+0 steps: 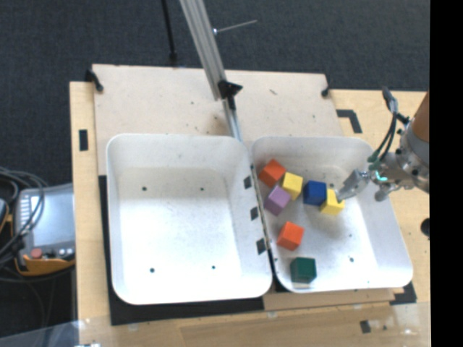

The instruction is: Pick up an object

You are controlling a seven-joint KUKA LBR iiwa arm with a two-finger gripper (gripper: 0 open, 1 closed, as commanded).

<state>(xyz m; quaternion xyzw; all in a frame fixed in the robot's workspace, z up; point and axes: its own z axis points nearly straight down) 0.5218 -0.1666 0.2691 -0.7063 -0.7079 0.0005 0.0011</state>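
The yellow cube (333,204) lies in the right bin (376,262), touching the blue cube (315,192) at its 9 o'clock. The gripper (352,186) sits at the cube's 2 o'clock, just beside it. Whether it is spread or pressed together cannot be told.

A robotics lab is showing here: a plywood counter (188,107) is sitting on dark carpet (72,20), an aluminium rail (202,38) is slanting in from 12 o'clock, and a control pendant (43,226) with cables is lying at 9 o'clock beside two white bins (181,157).
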